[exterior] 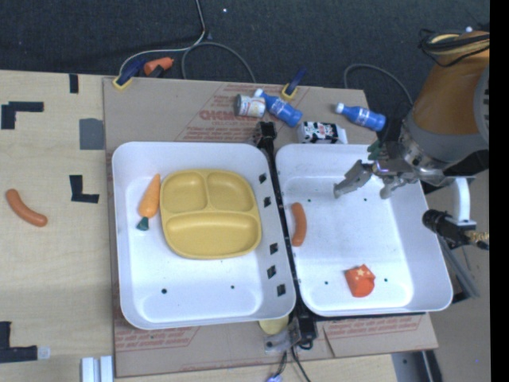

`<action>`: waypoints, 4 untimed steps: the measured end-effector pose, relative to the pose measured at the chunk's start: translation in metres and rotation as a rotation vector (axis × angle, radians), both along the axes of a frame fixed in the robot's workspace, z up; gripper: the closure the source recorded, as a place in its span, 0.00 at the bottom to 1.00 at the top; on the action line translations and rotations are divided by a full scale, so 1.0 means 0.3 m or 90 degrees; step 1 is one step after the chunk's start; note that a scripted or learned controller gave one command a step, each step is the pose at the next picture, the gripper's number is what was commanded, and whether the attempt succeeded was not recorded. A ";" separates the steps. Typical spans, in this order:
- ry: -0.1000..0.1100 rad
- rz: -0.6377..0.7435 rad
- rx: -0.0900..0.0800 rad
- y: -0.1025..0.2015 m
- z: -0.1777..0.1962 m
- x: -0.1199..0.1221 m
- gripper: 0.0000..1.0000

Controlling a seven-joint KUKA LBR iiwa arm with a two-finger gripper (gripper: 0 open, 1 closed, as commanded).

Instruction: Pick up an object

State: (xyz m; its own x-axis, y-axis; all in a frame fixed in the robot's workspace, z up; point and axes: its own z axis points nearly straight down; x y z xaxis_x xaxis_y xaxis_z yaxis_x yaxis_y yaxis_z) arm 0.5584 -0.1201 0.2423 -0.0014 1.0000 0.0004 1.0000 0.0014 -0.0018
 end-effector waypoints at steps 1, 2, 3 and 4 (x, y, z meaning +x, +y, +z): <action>0.008 -0.006 0.001 -0.171 -0.314 -0.243 0.00; 0.003 0.002 0.002 0.019 -0.477 -0.253 0.00; -0.001 -0.003 -0.001 -0.211 -0.390 -0.251 0.00; -0.001 0.002 0.001 -0.032 -0.330 -0.248 0.00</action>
